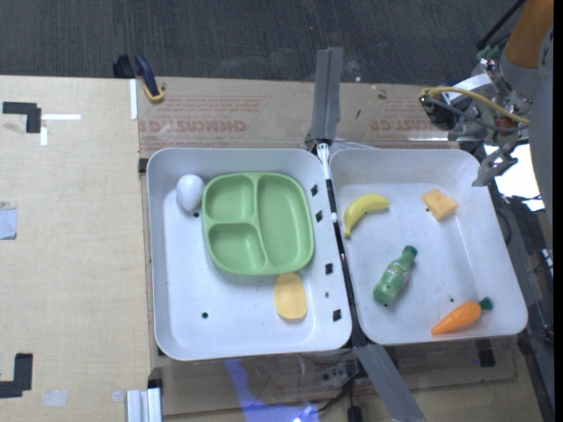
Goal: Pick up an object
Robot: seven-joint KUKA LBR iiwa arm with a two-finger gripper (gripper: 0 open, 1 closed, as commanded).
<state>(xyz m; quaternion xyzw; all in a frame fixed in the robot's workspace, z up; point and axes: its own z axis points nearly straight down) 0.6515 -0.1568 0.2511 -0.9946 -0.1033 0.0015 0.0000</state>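
The right bin (493, 236) holds a yellow banana (363, 209), an orange cheese-like wedge (439, 205), a green bottle (394, 276) lying tilted, and an orange carrot (457, 317) near the front right corner. In the left bin (167, 262) sit a green divided plate (259, 222), a white egg (189, 192) and a yellow-orange oval piece (290, 296). My gripper (489, 167) hangs at the right bin's far right corner, above its rim, with nothing seen between its fingers. It is well apart from every object.
A grey divider bar (326, 95) stands behind the seam between the bins. Cables and the arm's wrist (479, 112) crowd the upper right. Cardboard (211, 112) lies behind the left bin, and a blue clamp (148, 79) sits at the back left.
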